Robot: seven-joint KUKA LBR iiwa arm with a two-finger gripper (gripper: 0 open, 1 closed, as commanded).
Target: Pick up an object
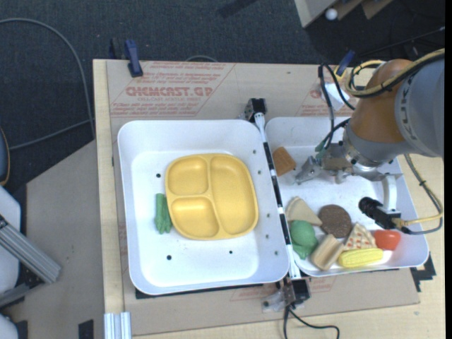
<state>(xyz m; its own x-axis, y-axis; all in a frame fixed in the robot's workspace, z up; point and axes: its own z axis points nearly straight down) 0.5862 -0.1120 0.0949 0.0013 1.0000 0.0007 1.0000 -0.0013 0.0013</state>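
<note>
Arm parked over the right bin [417,254], toys still piled at the near end

The gripper [316,169] is down low at the far end of that bin, just right of a small brown piece [284,161] — can't tell how it's set, and nothing visibly in it. The pickable stuff sits in a cluster: green lump [304,236], brown round thing [336,220], corn cob [361,258], pizza slice [360,237], red piece [387,239]. The left bin [134,189] holds a yellow divided plate [210,195] with a green pod [163,213] beside it.

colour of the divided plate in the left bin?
Yellow: the three-compartment plastic plate, plain and unpatterned, seen in the camera view.
</note>
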